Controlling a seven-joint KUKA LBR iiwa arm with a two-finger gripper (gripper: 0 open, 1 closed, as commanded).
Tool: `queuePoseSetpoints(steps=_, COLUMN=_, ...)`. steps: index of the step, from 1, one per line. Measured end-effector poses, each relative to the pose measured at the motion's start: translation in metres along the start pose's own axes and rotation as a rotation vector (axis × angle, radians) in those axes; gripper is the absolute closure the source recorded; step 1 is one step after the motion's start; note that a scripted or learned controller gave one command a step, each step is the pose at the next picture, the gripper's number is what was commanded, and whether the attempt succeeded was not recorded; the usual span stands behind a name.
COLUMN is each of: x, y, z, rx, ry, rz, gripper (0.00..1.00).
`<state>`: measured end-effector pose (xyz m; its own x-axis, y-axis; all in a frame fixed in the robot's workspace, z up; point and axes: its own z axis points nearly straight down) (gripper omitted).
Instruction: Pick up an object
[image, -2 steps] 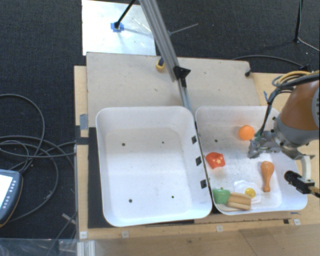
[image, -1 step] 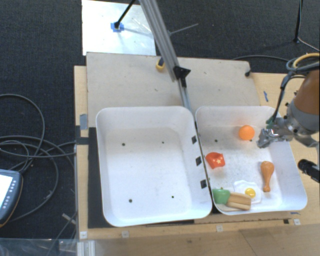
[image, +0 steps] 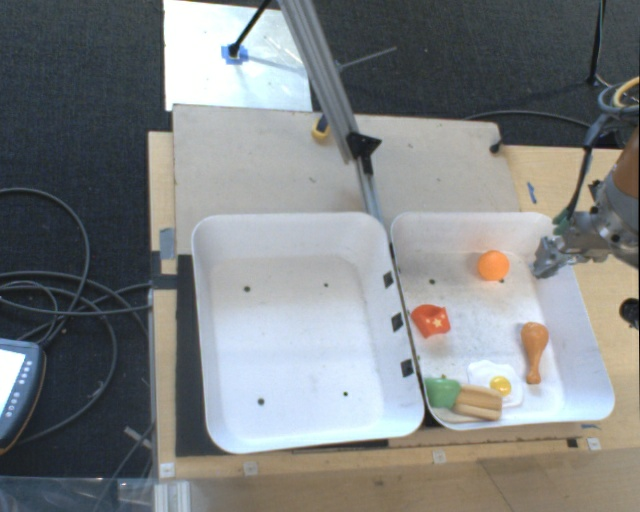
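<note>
Gripper (image: 548, 262) seen at the right bin's (image: 585, 330) far edge.
Jaw state cannot be told; an orange ball (image: 492, 265) lies nearby.

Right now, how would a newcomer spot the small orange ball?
Take the right-hand white bin of the two. Toward its far end, near the gripper, sits the small round orange ball. It lies apart from the other toys and is the only plain sphere; the orange drumstick-shaped toy is elongated.
</note>
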<state>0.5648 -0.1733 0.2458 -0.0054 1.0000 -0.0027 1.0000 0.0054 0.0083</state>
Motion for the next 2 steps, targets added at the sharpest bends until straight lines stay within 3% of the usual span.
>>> queuePoseSetpoints(steps=2, x=0.096, y=0.003, z=0.003, rx=0.008, ry=0.005, rz=-0.005, gripper=1.0)
